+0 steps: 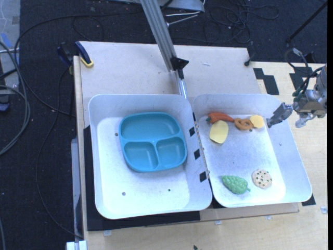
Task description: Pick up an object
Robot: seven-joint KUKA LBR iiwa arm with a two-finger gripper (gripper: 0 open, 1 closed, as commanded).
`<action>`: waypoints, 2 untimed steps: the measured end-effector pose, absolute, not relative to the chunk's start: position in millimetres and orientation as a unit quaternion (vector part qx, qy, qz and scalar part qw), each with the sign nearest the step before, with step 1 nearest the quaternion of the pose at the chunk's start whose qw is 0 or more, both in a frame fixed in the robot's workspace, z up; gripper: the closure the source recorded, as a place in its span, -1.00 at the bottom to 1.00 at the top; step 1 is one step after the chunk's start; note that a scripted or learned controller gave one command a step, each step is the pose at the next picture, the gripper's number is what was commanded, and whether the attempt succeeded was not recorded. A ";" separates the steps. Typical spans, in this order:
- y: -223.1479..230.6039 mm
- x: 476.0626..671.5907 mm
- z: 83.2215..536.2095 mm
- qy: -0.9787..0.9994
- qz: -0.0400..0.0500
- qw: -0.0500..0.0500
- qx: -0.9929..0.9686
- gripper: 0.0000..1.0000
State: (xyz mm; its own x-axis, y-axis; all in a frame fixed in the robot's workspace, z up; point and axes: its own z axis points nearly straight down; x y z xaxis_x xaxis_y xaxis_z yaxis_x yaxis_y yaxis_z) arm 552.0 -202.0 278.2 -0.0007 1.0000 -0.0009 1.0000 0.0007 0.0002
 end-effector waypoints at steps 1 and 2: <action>-204.4 550.2 234.7 0.707 -0.001 -0.002 0.708 -1.00; -202.6 547.7 191.2 0.707 -0.001 -0.002 0.708 -1.00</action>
